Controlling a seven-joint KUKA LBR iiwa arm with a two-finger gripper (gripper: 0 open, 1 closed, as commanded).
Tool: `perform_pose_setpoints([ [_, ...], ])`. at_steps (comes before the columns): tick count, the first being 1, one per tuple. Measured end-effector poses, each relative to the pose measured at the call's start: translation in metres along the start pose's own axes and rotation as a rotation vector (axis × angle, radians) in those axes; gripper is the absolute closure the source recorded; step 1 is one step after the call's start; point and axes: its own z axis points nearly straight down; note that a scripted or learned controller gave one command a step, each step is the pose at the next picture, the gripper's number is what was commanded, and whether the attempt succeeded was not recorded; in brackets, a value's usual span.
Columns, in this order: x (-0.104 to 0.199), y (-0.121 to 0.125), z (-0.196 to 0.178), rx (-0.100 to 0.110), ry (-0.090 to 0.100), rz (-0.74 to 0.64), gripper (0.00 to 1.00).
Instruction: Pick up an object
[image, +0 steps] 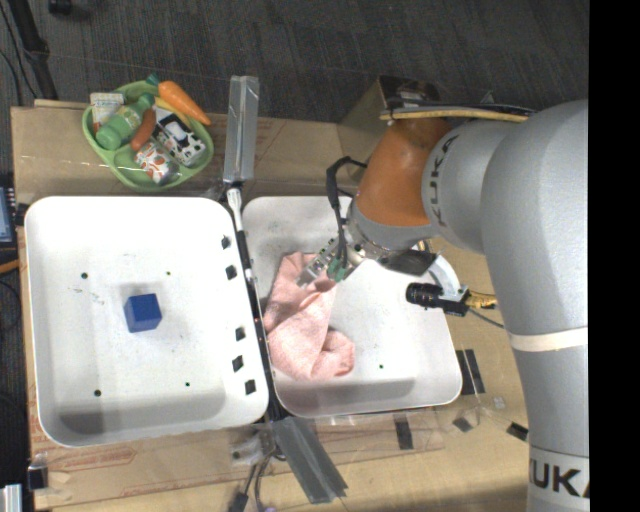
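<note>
Setting: brown desk (60, 125) on dark carpet, bearing two shallow white bins side by side.
Hand: hand (330, 268) low in the right bin (440, 375), at the upper edge of the pink cloth (305, 330); tips touching or just above the fabric, which of the two impossible to tell.
Hand state: too small and cluttered to read; no telling whether wide, narrow or closed on fabric.
Arm: grey arm (530, 230) reaching in from the right, orange band (400, 180) directly above the wrist.
Task thing: pink cloth crumpled against the right bin's left wall, upper corner under the hand, bulk bunched toward the near side.
Handling, judged: light, soft, limp; no stiffness, so likely to drape and trail once lifted; not fragile, not slippery.
Grip point, judged: a raised fold or ridge best, such as the bunched upper edge by the hand; flat single layers apt to slip from a pinch.
Further out: blue cube (143, 311) alone in the left bin (60, 420), well apart from the hand.
Beyond: green bowl (100, 145) of toy food on the desk behind the left bin.
</note>
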Motion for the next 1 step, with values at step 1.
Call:
perform_pose_setpoints([
  [1, 0.0023, 0.0625, -0.1257, -0.005, -0.005, 0.058, 1.00],
])
